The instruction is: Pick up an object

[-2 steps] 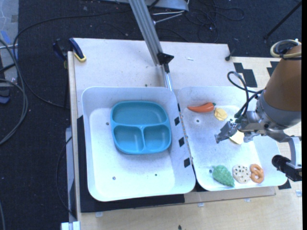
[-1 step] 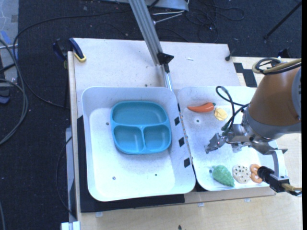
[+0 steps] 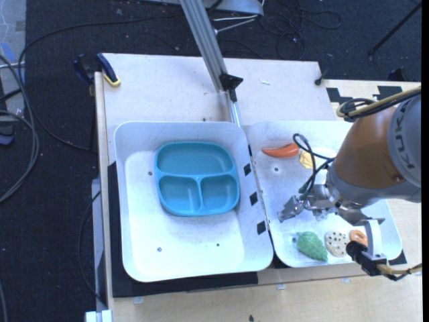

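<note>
In right bin, end effector state unclear. Green lump at 5 o'clock: probably soft, light; pinch mid-body.

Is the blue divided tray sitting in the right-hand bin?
No, the blue divided tray lies in the left bin, apart from the gripper.
</note>
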You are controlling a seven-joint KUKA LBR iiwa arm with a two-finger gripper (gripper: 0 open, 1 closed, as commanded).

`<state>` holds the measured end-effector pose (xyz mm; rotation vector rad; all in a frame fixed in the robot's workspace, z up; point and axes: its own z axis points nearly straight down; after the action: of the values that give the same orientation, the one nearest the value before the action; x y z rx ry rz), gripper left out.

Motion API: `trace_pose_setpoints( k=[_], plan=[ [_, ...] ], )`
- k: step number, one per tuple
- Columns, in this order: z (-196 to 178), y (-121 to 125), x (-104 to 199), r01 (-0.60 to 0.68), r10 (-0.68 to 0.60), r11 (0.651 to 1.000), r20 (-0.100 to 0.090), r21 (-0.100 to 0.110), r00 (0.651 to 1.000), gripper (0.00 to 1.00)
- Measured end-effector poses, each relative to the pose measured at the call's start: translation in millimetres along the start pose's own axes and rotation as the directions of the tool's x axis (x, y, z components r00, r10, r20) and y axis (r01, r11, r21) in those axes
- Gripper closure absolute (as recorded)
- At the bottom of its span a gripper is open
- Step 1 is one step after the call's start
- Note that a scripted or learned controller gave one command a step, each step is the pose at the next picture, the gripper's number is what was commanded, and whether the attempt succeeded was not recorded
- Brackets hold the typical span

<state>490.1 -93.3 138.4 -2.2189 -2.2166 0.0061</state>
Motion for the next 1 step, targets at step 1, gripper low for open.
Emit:
trace_pose_setpoints(
  k=[1],
  plan=[
    [44.7, 1.5, -0.2, 0.0, 0.0, 1.0, 0.001, -0.009, 1.0, 0.0]
  ],
)
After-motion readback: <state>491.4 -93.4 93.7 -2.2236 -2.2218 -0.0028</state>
